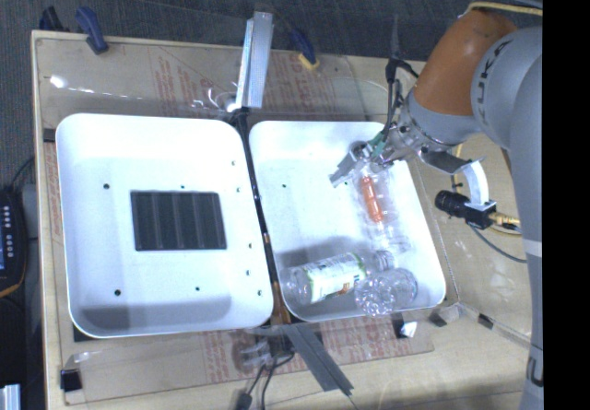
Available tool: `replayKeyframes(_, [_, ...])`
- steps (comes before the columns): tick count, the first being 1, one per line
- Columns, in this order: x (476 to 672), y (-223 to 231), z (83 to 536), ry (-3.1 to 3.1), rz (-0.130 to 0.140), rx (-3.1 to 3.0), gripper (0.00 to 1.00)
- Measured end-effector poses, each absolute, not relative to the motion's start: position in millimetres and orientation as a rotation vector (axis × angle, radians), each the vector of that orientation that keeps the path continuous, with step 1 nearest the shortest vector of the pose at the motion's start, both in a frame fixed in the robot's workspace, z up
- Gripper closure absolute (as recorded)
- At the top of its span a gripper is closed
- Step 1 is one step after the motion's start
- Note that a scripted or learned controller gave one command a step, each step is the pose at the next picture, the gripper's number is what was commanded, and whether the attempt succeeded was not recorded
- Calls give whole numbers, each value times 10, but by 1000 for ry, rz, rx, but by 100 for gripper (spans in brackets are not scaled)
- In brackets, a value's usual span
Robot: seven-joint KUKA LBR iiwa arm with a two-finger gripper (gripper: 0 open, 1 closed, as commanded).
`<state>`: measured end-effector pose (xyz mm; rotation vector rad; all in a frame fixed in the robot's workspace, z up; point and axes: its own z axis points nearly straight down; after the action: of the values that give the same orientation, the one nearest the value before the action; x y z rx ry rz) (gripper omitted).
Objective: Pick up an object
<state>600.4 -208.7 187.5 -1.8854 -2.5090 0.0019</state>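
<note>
Two white bins, side by side. The left bin (pixel 92 215) carries one dark ribbed panel (pixel 178 220). The right bin (pixel 295 178) holds three clear plastic bottles — green-labelled bottle (pixel 332 277) near the front wall, crumpled bottle (pixel 387 288) beside it, orange-labelled bottle (pixel 376 205) upright of centre-right. Gripper (pixel 359 159) sits over this last bottle's top; finger state cannot be told — outlines blur against clear plastic.

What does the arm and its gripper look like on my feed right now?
The arm is grey with a rounded orange band above the wrist. At the wrist sit dark fittings and thin black cables. The gripper is small, metallic grey and silver. A black cylindrical part with a white bracket juts out beside it, trailing a yellowish cable.
</note>
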Motion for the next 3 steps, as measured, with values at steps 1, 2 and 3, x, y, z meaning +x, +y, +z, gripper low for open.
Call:
replayKeyframes(1, [5876, -2085, 2026, -2511, 2, -1881, 0])
replayKeyframes(2, [6484, -2094, 1567, -2452, 2, -1963, 0])
replayKeyframes(3, [6339, -1572, 919, -2546, 1, -1837, 0])
